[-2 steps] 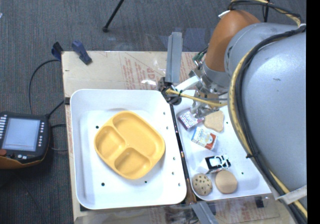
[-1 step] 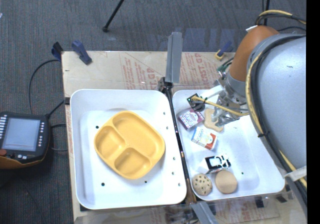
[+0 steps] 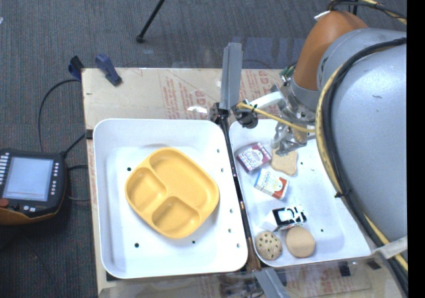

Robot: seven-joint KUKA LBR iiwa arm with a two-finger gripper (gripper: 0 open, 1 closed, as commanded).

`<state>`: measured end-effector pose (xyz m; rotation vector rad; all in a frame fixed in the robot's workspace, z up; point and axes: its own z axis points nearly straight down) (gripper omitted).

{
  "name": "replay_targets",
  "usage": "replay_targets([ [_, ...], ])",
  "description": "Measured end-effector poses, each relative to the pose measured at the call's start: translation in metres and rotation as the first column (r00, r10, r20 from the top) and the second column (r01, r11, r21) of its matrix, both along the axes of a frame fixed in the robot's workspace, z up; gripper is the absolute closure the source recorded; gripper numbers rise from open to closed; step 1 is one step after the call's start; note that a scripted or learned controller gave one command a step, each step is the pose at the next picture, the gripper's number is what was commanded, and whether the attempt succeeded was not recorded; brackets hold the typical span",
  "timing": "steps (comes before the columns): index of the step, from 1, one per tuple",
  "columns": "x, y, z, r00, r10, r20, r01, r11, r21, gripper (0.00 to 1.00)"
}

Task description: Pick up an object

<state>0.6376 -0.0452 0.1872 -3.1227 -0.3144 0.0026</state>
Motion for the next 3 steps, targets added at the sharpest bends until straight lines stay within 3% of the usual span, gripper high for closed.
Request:
replay_targets([
  [1,-0.007,0.081,0.014,1.0,0.005,0.001,-0.005,1.0,0.002,1.0],
  [2,-0.014,0.02,-0.002,1.0,-0.003,-0.005,0.003,1.0,-0.003,1.0],
  [3,-0.008,0.045,0.013,1.0,-0.001,0.0,0.001,1.0,0.0,1.0],
])
